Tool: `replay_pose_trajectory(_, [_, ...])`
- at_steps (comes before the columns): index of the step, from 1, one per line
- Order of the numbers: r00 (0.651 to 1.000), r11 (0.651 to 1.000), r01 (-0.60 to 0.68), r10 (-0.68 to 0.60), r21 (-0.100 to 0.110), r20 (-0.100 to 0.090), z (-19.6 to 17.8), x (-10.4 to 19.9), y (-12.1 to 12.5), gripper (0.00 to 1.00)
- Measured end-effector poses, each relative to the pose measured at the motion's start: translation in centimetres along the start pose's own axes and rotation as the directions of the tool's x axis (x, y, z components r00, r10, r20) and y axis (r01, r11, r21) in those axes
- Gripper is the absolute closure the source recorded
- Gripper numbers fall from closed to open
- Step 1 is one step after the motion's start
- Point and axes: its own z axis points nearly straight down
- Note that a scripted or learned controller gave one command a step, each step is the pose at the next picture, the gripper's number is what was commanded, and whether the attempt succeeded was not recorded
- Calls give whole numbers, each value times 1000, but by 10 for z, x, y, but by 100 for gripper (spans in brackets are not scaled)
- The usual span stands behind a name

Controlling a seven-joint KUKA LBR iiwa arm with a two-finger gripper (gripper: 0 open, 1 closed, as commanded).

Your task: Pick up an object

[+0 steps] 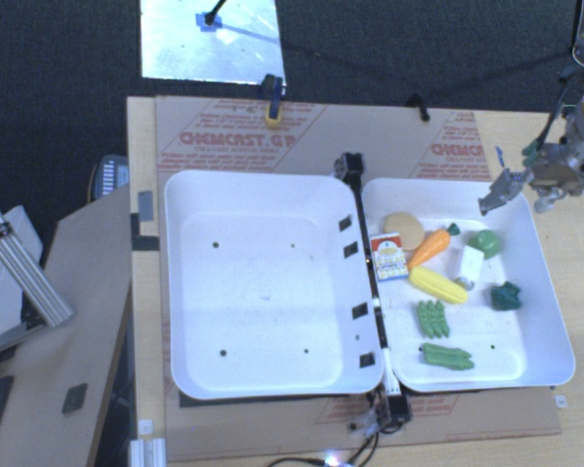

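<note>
Though nothing is gripped yet, the camera view puts the gripper (514, 191) over the right bin's (555, 334) far right corner; whether it is spread or closed I cannot tell. The nearest piece, a pale green round toy (485, 242), lies just below-left of it.

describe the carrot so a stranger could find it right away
Look in the right bin, in its upper half. The carrot lies tilted between the tan round piece and the white bottle; it alone is orange.
</note>
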Motion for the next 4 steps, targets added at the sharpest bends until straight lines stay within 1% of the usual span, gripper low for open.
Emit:
replay_pose_trajectory(1, [1000, 1000, 5, -5, 12, -5, 124, 53, -23, 0])
replay_pose_trajectory(2, [1000, 1000, 2, -2, -4, 2, 196, 48, 6, 0])
replay_pose_trajectory(3, [1000, 1000, 1, -1, -2, 0, 184, 48, 5, 100])
replay_pose_trajectory(4, [1000, 1000, 10, -10, -11, -2, 89, 139, 51, 100])
